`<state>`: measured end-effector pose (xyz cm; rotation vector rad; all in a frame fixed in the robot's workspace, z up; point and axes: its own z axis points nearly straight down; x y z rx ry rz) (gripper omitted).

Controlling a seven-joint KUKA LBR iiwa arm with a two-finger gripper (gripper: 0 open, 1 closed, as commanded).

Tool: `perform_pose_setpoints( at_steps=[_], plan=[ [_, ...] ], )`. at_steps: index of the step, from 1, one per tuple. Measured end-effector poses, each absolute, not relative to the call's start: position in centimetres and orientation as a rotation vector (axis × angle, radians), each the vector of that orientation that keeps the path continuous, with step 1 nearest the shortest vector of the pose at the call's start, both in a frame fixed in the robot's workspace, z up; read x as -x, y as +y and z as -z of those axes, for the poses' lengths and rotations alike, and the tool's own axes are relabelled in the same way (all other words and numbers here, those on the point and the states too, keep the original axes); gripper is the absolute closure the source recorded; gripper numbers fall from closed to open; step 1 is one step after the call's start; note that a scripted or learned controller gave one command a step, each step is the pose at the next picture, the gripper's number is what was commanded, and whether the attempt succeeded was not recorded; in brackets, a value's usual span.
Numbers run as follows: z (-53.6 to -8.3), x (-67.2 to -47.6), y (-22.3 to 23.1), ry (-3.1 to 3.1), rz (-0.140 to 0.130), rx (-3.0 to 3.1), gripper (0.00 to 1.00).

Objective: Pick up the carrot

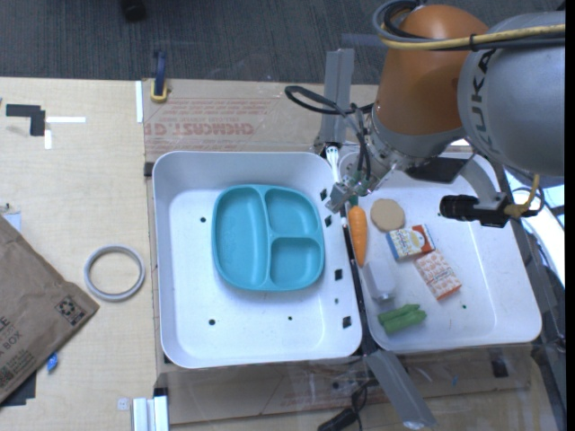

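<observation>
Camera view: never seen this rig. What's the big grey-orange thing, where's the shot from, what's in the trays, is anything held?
The grey and orange mass is a robot arm, reaching in from the right. The one camera is fixed above the bench and looks down at a slant. Its gripper hangs at the inner edge of the right bin, right above the top of the carrot. I cannot tell whether the carrot is gripped. The left bin holds a blue divided plate. The right bin holds the carrot along its left wall, a tan round piece, two small packets and a green vegetable. A roll of tape and brown cardboard lie on the bench to the left.
</observation>
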<state>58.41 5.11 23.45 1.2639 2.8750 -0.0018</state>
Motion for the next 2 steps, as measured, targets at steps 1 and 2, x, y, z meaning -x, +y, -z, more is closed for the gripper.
perform_pose_setpoints(
  at_steps=[1, 2],
  plan=[
    [-30.7, -63.6, 4.6, 2.989, 0.001, -0.954, 1.0],
    [-32.6, -62.5, 4.9, 2.956, 0.0, -1.053, 1.0]
  ],
)
